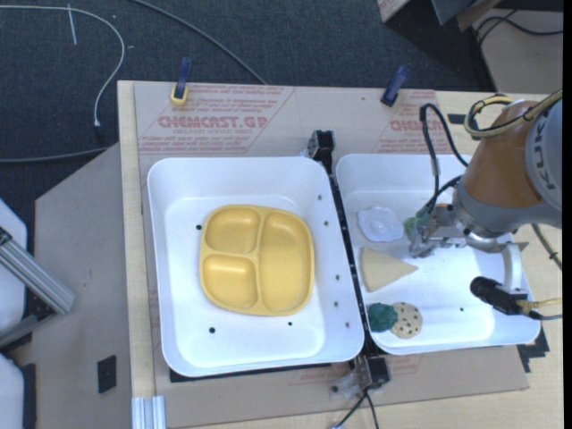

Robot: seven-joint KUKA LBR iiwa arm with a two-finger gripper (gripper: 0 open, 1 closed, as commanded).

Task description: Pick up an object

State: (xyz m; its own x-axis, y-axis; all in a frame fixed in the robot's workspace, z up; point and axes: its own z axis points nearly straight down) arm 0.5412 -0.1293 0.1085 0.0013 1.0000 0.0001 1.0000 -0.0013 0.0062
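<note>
**Cookie and green lump untouched; claw low beside the wedge**

Closest to the viewer lie a speckled cookie [407, 320] and, touching it, a dark green lump [382, 315]. Both are just on the near side of the cream wedge [382, 269], inside the right bin [451, 280]. The wedge is my reference for all places.

From what is visible, the task is not yet finished. No object is lifted and every piece rests on the bin floor. The claw [422, 238] is low in the bin, just beyond the wedge's pointed end, on the arm's side of it. Whether the claw is open or closed I cannot tell, because the wrist covers it from above. A small green spot shows at its tip, but I cannot say if this is an object or a part of the tool.

The most likely target is the wedge itself. It lies flat, near the claw, but I cannot tell whether they touch. A clear round lid [380, 223] lies just behind the wedge and is also near the claw. The cookie and the lump are farther from it.

What remains, in my judgement, is the closing on one piece and the lifting.

Well to the other side of the wedge, the left bin [170, 239] holds a yellow divided plate [257, 259], far from the claw.
</note>
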